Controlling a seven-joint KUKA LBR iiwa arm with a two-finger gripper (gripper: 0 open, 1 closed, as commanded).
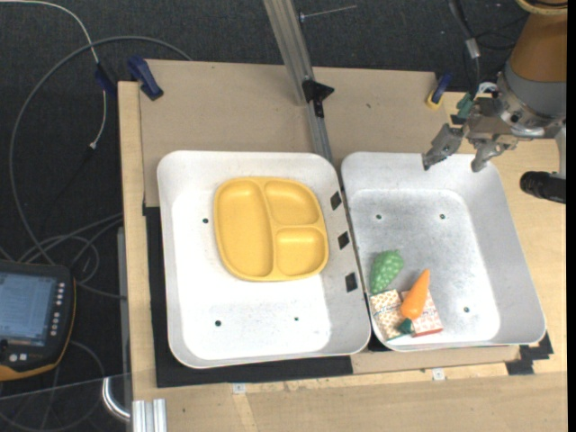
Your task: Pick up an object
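The right bin [468, 241] holds an orange carrot toy [415, 296] lying on a patterned card or pouch [402, 315], with a green bumpy toy [388, 267] just above them, all at the bin's near left corner. My gripper [462, 152] hangs over the bin's far edge, well away from those toys. Its two dark fingers [439, 148] are spread apart with nothing between them.
The left bin [189, 241] carries a yellow divided plate [269, 228]. A metal post [292, 34] rises behind the bins' joint. Blue clamps [144, 77] sit on the bench's far corners. A tablet [31, 318] lies off the bench at left.
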